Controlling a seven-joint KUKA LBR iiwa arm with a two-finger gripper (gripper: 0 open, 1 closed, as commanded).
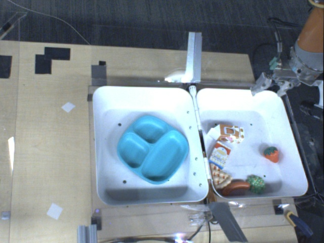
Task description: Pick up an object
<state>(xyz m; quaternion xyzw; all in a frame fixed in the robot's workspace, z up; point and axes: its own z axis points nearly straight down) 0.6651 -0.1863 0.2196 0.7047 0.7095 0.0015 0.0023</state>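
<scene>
Arm (pixel 310 39) at upper right, orange band above wrist; gripper (pixel 271 82) low, angled left.

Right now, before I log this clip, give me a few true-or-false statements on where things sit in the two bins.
1. The blue divided plate lies in the left bin. True.
2. The strawberry toy sits in the left bin. False: it is in the right bin, near its right wall.
3. The tool is down among the items at the right bin's front. False: it is at that bin's far right corner.
4. The broccoli toy lies near the right bin's front edge. True.
</scene>
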